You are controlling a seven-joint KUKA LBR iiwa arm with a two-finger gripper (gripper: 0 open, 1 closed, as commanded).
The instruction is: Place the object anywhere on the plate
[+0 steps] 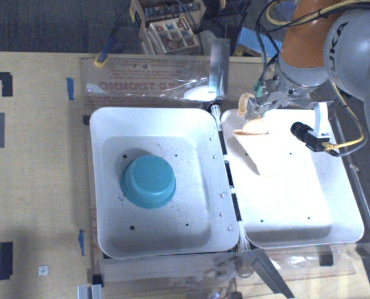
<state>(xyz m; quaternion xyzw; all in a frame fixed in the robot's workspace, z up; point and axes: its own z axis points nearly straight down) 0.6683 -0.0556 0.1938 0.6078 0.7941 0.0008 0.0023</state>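
A round blue plate (149, 180) lies in the middle of the left white bin (110, 126). My gripper (252, 112) hangs over the far left corner of the right white bin (334, 229). It is shut on a small pale orange object (253, 128) that hangs from its fingertips just above the bin floor. A dark slanted shadow falls on the floor below it. The plate is well to the left and nearer the front than the gripper, across the divide between the bins.
The raised rims of the two bins meet between the gripper and the plate. A clear plastic sheet and a metal bracket (217, 67) stand behind the bins. Boxes and cables crowd the far side of the bench.
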